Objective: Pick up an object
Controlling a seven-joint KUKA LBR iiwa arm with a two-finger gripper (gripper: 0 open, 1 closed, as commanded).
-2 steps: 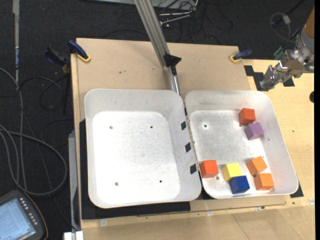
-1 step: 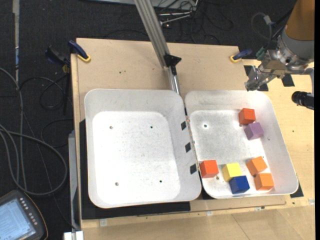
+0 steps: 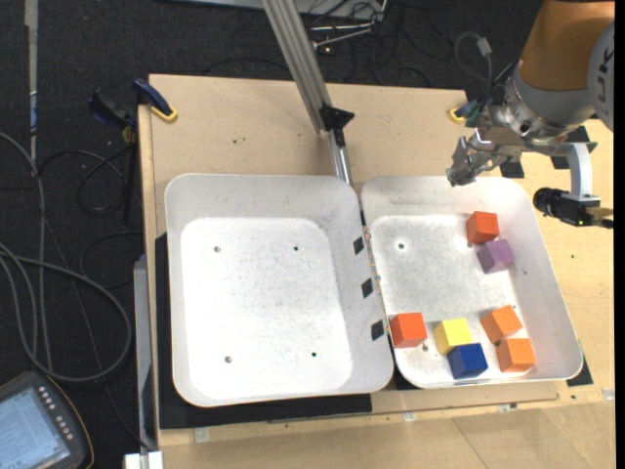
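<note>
The right bin (image 3: 430,198) holds several small blocks. An orange block (image 3: 481,228) lies near its back, with a purple block (image 3: 496,255) just in front of it. Along the front sit another orange block (image 3: 408,329), a yellow block (image 3: 452,335), a blue block (image 3: 468,360) and two more orange blocks (image 3: 502,322) (image 3: 516,355). My gripper (image 3: 463,171) hangs over the bin's back rim, above and to the left of the rear orange block. I see nothing between its fingers.
The left bin (image 3: 195,213) stands beside the right one. A slanted metal rod (image 3: 298,52) crosses the bench from the top down to the gap between the bins. Clamps sit at the bench's back corners (image 3: 156,101).
</note>
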